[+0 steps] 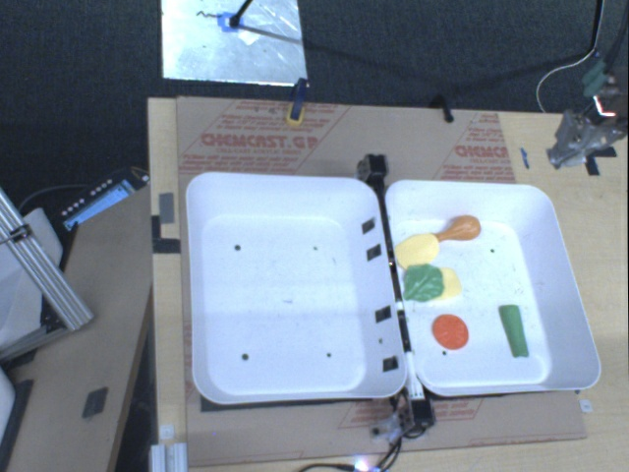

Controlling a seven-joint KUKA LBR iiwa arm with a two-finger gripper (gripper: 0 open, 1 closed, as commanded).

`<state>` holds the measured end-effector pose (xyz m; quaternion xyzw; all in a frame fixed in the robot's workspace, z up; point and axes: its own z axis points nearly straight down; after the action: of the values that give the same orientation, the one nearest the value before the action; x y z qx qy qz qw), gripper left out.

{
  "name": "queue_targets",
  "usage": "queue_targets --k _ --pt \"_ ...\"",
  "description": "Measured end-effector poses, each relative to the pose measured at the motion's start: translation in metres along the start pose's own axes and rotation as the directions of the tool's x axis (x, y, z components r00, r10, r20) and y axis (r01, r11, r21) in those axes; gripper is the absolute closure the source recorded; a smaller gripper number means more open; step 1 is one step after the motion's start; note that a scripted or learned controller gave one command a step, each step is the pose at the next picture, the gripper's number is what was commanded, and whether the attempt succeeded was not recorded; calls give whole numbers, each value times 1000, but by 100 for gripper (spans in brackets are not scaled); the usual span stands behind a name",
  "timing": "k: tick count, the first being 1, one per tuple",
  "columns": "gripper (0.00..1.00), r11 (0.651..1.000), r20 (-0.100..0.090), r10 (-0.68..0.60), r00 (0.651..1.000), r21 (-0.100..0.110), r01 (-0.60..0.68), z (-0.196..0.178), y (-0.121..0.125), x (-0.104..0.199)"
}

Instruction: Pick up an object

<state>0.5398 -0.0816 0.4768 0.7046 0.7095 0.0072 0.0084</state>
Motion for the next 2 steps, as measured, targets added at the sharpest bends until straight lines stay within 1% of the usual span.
queue_targets --k 1,2 --pt "100 1000 -3 -2 1000 12 2 -51 -40 52" --pt "100 1000 -3 0 1000 17 0 -61 -51 75"
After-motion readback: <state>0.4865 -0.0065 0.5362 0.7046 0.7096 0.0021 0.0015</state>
